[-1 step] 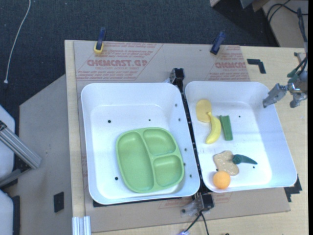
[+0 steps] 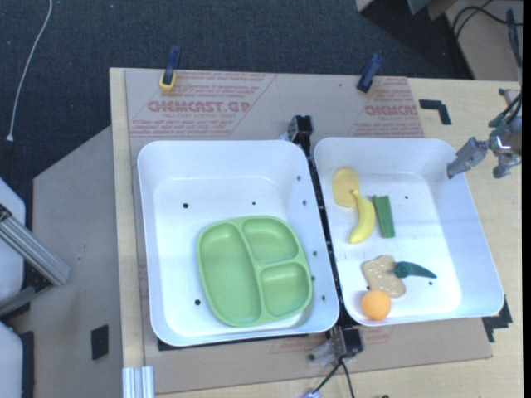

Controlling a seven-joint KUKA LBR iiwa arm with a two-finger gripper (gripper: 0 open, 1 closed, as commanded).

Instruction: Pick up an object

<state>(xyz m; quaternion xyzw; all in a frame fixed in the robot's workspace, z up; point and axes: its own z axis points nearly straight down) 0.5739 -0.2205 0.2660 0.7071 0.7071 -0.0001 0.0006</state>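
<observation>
The right bin (image 2: 465,222) holds several small items. A yellow banana (image 2: 362,220) lies beside a yellow lump (image 2: 344,182) and a green block (image 2: 383,215). Nearer the front are a beige piece (image 2: 382,274), a teal item (image 2: 414,269) and an orange ball (image 2: 377,304). My gripper (image 2: 485,162) hangs over the bin's far right rim, well away from all of them. It is open, with two grey fingers (image 2: 462,158) spread apart and nothing between them.
A green divided plate (image 2: 253,268) lies in the left bin (image 2: 166,222). Black clips (image 2: 300,128) join the two bins at the back and front. Blue clamps (image 2: 369,71) hold the board's far edge.
</observation>
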